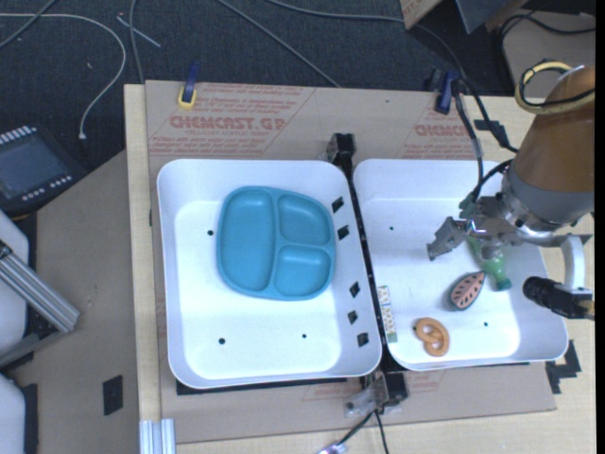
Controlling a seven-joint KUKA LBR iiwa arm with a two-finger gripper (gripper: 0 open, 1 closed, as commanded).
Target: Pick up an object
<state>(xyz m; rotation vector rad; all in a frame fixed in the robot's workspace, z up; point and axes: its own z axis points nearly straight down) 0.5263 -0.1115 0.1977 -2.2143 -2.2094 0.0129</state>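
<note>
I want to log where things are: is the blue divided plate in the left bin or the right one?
In the left bin. The blue divided plate lies flat on its white floor, inside the rim, with the centre divider to its right.

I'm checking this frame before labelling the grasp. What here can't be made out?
- Tool, camera view: too small and blurred against the wrist to tell whether it is open or shut.
- Green object: partly covered by the tool, so its shape is unclear.
- Leaf-shaped item and pretzel: too small for surface detail.
- Right bin: its far right side is hidden under the arm.
</note>
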